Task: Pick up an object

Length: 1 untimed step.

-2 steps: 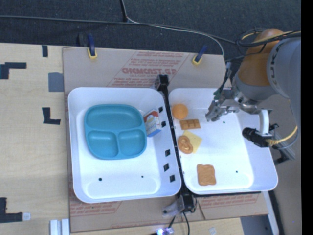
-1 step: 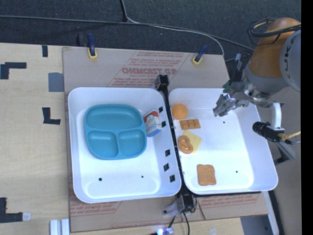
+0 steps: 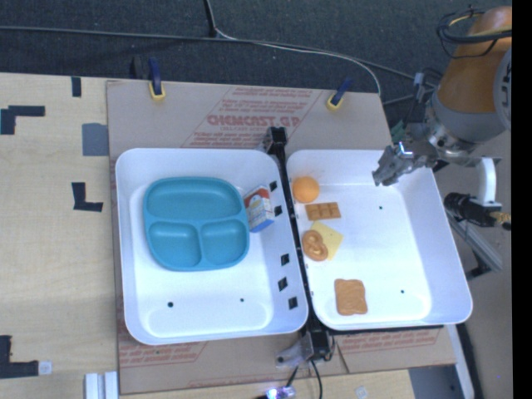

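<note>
Wooden worktop (image 3: 50, 248) with a brown cardboard sheet (image 3: 249, 115) on it, dark carpet behind, two yellow-tipped clamps at the sheet's far edge. Two shallow white bins sit side by side on the cardboard, touching along the middle.

Left bin (image 3: 208, 314): blue divided plate (image 3: 197, 223) fills most of the upper half. A small carton (image 3: 259, 209), white/blue with a red patch, is tilted just beside the plate's right edge, near the divider.

Right bin (image 3: 416, 256): all objects cluster on its left side. Orange ball (image 3: 306, 189) at the far end near the divider. Brown cracker (image 3: 323, 212) just in front of it. Pretzel (image 3: 314, 244) lies on or against a pale yellow wedge (image 3: 332, 238). Toast slice (image 3: 351, 297) sits alone nearer the front edge.

Arm comes in from the right, orange band visible at top right. End effector (image 3: 389, 170) hovers over the far right part of the right bin, well apart from every object. Nothing between its fingers. Can't tell whether they are spread or pressed together; too small and dark at this angle.
</note>
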Each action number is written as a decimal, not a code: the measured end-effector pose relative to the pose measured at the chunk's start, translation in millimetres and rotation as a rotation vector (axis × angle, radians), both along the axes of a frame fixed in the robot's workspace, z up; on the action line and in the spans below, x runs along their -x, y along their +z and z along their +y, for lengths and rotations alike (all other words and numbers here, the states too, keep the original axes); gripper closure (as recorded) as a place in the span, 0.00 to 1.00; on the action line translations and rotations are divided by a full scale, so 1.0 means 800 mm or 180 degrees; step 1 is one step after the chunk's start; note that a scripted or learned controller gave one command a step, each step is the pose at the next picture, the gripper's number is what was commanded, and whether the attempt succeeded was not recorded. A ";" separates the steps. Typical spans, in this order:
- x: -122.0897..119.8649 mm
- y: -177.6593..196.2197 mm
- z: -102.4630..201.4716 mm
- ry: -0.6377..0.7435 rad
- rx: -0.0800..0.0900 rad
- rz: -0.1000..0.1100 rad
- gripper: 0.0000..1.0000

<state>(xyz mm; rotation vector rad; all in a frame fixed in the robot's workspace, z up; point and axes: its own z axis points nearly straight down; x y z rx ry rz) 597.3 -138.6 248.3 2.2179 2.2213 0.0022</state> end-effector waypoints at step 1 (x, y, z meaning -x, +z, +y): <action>-0.001 0.042 0.000 0.0000 -0.0001 0.0003 1.00</action>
